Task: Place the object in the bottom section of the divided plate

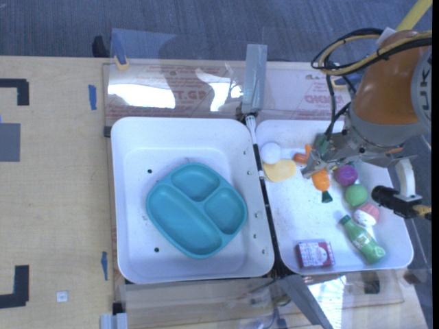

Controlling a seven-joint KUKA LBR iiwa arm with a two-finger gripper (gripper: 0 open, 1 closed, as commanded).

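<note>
Nearest the camera in the right white bin, a small red rectangular packet lies at about 6 o'clock, and a green plastic bottle with a white cap lies slanted at about 4 o'clock. In the left white bin the teal divided plastic plate is seen; its largest section is turned toward 7 o'clock and is judged to be the bottom section. Further back in the right bin a green ball, a purple ball and a small orange carrot-shaped toy are clustered, with a pale yellow rounded toy and a white ball at 10 o'clock. The gripper hangs just over the orange toy; whether the fingers are open or closed cannot be told, and nothing is seen held. The orange toy is judged the likely target: light, hard, smooth and prone to slipping, so it would best be taken across its thick middle.
</note>
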